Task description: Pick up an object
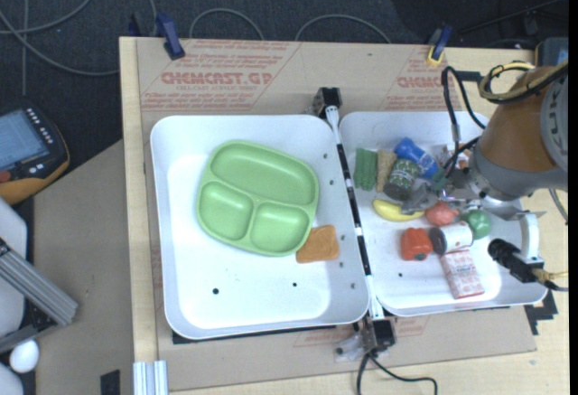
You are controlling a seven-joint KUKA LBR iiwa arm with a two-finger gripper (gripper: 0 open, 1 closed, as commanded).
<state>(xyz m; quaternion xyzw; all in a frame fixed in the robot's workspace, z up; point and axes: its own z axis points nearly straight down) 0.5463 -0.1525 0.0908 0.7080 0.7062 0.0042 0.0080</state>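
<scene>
Though I cannot tell the gripper's (pixel 440 188) jaw state, the toy banana (pixel 395 210) just left looks light, stiff, slippery; grip mid-curve.

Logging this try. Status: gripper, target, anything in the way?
Gripper low over the right bin, in the clutter; grasp not visible. Nearest: red item, yellow banana. Green tray and orange piece in left bin, untouched.
</scene>
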